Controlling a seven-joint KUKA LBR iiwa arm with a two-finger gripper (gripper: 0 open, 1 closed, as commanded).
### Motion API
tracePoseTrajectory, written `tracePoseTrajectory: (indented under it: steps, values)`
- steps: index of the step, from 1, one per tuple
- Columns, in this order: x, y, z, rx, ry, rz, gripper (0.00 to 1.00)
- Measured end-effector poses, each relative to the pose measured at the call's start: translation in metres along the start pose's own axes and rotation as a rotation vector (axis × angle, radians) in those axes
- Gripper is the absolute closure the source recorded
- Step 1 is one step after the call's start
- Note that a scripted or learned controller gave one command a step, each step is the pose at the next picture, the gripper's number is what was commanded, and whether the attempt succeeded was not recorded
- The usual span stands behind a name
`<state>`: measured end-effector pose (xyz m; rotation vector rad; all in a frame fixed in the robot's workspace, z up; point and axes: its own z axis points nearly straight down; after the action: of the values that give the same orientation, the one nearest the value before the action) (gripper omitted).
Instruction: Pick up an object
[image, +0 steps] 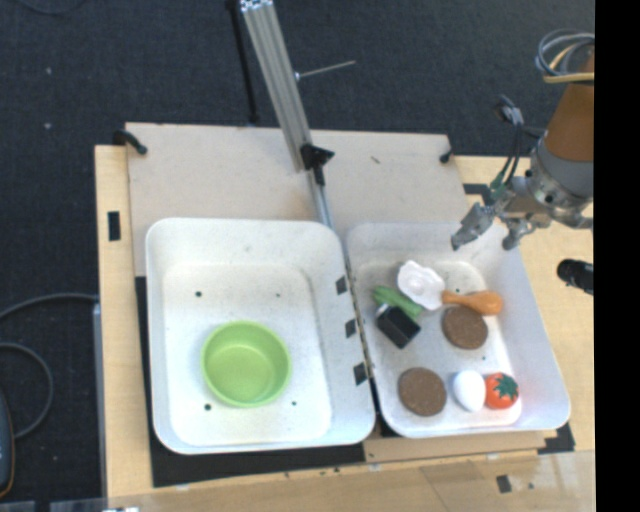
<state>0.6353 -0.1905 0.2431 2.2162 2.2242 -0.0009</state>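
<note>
While a dark carpeted floor (120, 70) surrounds it on all sides, a pale wooden bench (118, 330) carries a beige board (230, 170) and two shallow white bins set edge to edge, with a grey aluminium post (280, 80) rising from the board's far side toward 12 o'clock. The left bin (180, 260) holds a lime-green bowl (246, 363), sitting upright toward the bin's 6 o'clock edge. The right bin (535, 340) holds a cluster of small items: a green stalk-like piece (393, 297) beside a black block (398, 327), a crumpled white object (421, 284), an orange carrot-shaped toy (474, 300), two brown discs (465, 327) (422, 391), a white egg (468, 390) and a red strawberry (501, 391) along the 6 o'clock edge. The carrot-shaped toy lies flat, its long axis running roughly from 9 to 3 o'clock, thicker end toward 3 o'clock and thin end touching the white object. The gripper (492, 232) hangs over the right bin's 1 o'clock corner, its two fingers spread apart with nothing between them; the carrot-shaped toy lies near it, toward 6 o'clock from the fingertips and clear of them. The grey arm (565, 165) with its orange band enters from 3 o'clock.
</note>
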Motion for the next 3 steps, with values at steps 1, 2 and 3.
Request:
tracePoseTrajectory:
  steps: [1,2,3]
  values:
    - [0.0,0.0,0.0,0.0,-0.001,0.0,0.0]
    - [0.007,0.0,0.046,0.004,0.0,0.0,0.0]
    - [0.007,-0.004,0.088,0.002,-0.001,0.003,0.0]
